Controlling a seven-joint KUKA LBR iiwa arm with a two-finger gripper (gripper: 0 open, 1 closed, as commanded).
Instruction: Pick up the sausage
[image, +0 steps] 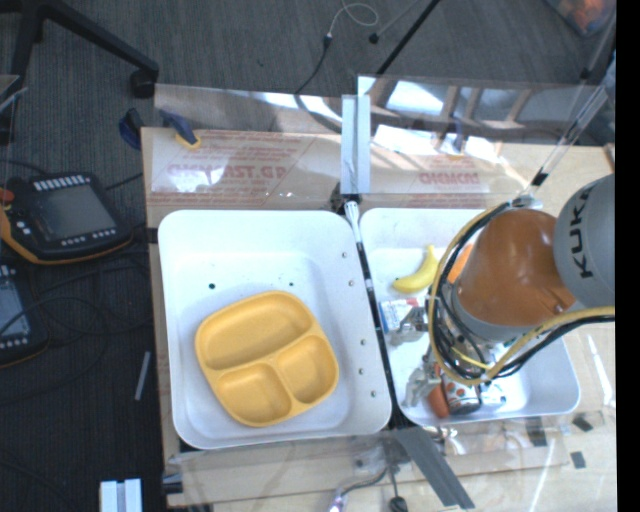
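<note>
A: From the overhead camera, where's the gripper (447, 393)?
B: Low in the right bin (560, 385), near its front wall, under the arm (510, 275).
A: And the sausage (439, 400)?
B: A reddish-orange piece right at the fingertips; whether it sits between them is unclear, and whether they are spread or closed I can't tell.
A: Anything else?
B: A banana (420, 272) behind it; a yellow divided plate (265, 356) in the left bin (200, 250).
</note>
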